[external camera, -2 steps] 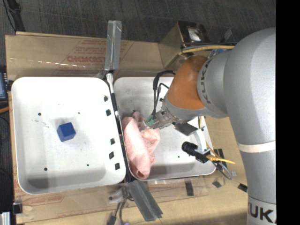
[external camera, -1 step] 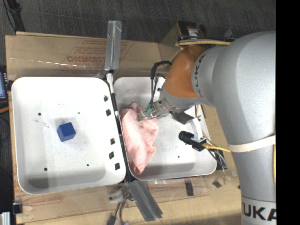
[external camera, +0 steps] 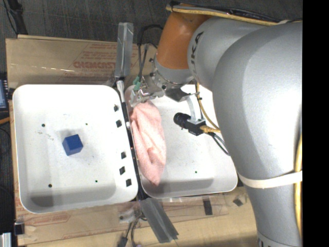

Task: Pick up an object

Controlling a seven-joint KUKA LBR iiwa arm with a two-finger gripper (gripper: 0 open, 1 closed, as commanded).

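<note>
Apparently the pink cloth (external camera: pixel 148 140) is gripped at its top end by the gripper (external camera: pixel 142 98) and hangs along the left wall of the right bin (external camera: pixel 205 181). The lift is judged begun but unfinished. A blue cube (external camera: pixel 73 144) is left untouched in the left bin (external camera: pixel 31 138).

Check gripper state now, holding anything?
Gripper: at the top end of the pink cloth in the right bin; open or closed cannot be told.

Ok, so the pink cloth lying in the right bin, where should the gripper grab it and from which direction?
Probably the thick bunched fold near the middle of the pink cloth, coming straight down from above. It lies limp and elongated along the left wall of the right bin, so a side approach would meet that wall; close across its narrow width. The blue cube sits in the other bin.
</note>
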